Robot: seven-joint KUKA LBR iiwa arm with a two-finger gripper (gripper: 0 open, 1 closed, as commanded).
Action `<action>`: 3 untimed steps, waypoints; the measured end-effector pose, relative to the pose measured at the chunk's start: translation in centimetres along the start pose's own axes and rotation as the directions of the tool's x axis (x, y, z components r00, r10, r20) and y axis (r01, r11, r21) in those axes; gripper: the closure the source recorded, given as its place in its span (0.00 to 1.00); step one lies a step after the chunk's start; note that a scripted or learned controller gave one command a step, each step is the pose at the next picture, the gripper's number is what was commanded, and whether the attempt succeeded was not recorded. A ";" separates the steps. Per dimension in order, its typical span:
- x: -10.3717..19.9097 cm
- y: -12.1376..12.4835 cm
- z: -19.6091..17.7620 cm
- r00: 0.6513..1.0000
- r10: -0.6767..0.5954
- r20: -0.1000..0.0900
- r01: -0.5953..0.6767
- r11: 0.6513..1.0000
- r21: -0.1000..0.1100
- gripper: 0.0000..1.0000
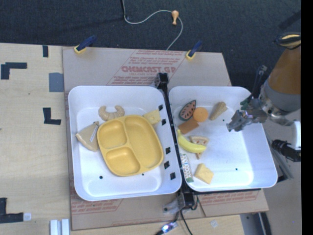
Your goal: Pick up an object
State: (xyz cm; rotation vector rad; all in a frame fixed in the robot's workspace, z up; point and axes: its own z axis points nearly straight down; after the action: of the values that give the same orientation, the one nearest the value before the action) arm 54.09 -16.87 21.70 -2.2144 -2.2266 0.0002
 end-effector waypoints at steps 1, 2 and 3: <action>4.4 1.1 -0.5 1.000 0.000 -0.001 0.000 1.000 0.001 1.00; 9.6 4.0 -0.2 1.000 -0.002 -0.001 0.002 1.000 0.000 1.00; 15.3 5.8 0.1 1.000 -0.002 0.000 0.002 1.000 0.000 1.00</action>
State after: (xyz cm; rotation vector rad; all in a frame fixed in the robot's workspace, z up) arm 59.83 -1.53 21.59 -2.2117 -2.2285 0.0001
